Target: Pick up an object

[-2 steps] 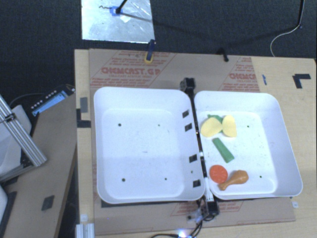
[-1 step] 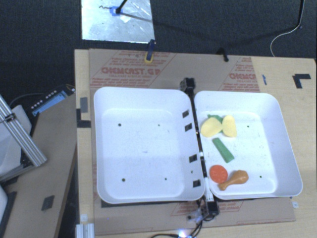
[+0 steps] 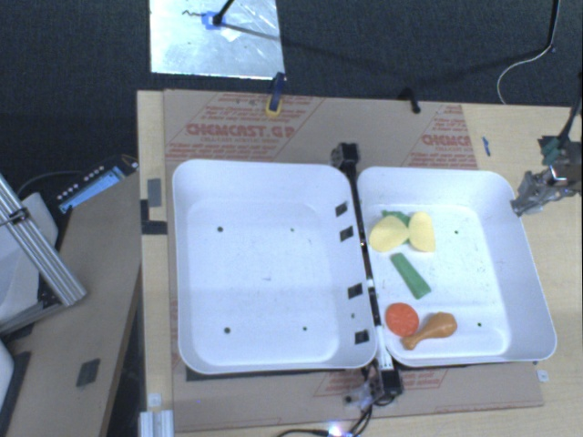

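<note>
well, the orange ball [image 3: 402, 318] sits at six o'clock in the right bin [image 3: 524, 253], touching a brown drumstick [image 3: 432, 328]; a green stick [image 3: 411, 275] and two yellow pieces [image 3: 389, 234] lie toward twelve. gripper [image 3: 537, 189] hangs at three o'clock off the rim, grip state unclear.

Robot body visible at the right edge of the camera view, partly cut off by the frame. The gripper [image 3: 533, 194] presents as a small assembly of pale grey, metallic-looking parts with darker recesses, angular and blocky in outline. Above it sits a dark grey-to-black housing carrying a small blue-green patch. A thin dark cable or rod runs upward from this housing toward the frame edge. Surface finish appears matte to lightly reflective. Screws, labels and finer markings are too small to resolve.
</note>
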Available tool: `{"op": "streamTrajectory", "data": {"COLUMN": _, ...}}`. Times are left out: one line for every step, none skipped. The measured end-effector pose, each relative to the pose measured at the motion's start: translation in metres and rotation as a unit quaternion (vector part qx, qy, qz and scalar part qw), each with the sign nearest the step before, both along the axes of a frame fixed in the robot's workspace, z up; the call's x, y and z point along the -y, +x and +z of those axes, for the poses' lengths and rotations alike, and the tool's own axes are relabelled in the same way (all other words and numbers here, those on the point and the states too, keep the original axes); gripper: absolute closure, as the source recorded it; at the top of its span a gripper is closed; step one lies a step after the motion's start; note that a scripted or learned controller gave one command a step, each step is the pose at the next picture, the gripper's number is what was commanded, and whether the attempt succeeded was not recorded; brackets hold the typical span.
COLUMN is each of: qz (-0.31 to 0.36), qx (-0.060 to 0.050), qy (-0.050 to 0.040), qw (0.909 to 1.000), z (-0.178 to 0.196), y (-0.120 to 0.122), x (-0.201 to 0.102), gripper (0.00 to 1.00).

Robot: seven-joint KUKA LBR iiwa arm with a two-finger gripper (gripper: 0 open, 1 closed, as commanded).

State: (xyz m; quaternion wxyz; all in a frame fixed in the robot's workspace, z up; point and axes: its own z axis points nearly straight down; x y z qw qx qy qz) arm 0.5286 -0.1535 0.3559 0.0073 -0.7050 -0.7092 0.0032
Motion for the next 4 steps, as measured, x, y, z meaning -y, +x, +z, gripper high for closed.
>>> {"op": "streamTrajectory", "data": {"qz": 0.000, "qx": 0.012, "qy": -0.0042, "qw": 0.9999, "z": 0.050, "y": 0.052, "x": 0.007, "gripper": 1.00}}
{"op": "streamTrajectory", "data": {"qz": 0.000, "qx": 0.010, "qy": -0.0039, "qw": 0.9999, "z": 0.068, "y": 0.120, "x": 0.016, "gripper": 1.00}}
{"op": "streamTrajectory", "data": {"qz": 0.000, "qx": 0.010, "qy": -0.0038, "qw": 0.9999, "z": 0.107, "y": 0.140, "x": 0.016, "gripper": 1.00}}
{"op": "streamTrajectory", "data": {"qz": -0.001, "qx": 0.011, "qy": -0.0039, "qw": 0.9999, "z": 0.152, "y": 0.140, "x": 0.009, "gripper": 1.00}}
